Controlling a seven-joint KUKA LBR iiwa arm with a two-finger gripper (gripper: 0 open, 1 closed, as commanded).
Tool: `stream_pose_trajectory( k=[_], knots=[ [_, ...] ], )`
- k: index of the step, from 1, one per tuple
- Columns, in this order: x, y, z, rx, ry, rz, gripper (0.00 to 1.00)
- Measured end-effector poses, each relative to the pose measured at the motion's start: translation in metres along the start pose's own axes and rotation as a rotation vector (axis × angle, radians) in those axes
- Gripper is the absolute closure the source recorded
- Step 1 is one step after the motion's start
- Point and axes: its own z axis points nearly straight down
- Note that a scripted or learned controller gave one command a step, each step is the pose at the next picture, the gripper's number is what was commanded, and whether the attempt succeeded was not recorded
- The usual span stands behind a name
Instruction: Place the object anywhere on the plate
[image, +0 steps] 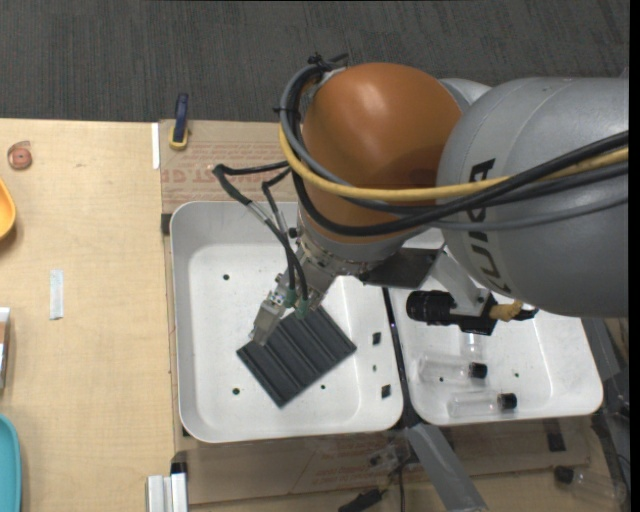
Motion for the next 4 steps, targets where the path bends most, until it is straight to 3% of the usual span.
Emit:
stream_pose_trajectory(
  k=[1,2,3,4],
  knots=[
    [-0.089,0.042,-0.129,0.000,-0.001,0.449,0.00],
    [-0.090,0.043,-0.136,0.003,-0.002,0.448,1.00],
    [-0.138,0.101,0.001,0.001,0.000,0.380,1.00],
    [-0.143,0.024,-0.031,0.000,0.000,0.054,1.00]
  ],
)
